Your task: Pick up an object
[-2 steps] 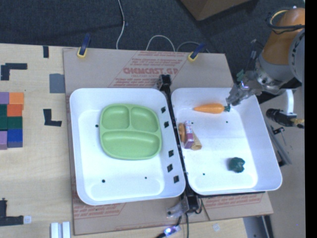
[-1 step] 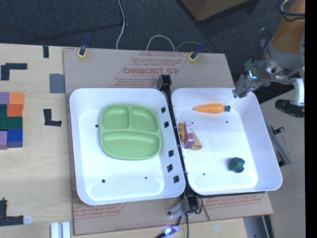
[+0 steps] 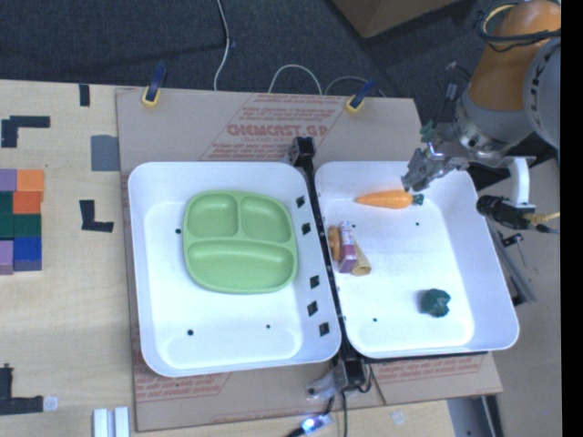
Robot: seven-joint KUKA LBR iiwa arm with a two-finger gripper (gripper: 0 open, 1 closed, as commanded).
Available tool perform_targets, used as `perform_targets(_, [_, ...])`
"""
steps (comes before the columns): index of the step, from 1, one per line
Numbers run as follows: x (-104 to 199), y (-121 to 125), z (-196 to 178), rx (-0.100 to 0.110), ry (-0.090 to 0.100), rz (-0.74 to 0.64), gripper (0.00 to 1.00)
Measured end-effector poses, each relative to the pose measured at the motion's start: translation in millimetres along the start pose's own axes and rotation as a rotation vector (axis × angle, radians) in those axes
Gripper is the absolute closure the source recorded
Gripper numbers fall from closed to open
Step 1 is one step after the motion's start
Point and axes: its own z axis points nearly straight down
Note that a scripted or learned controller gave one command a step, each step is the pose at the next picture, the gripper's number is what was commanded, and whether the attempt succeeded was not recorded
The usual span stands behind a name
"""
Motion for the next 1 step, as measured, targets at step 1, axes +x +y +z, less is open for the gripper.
perform_targets(1, [49.3,-13.9,10.2,0.001,0.001,-0.001,1.00])
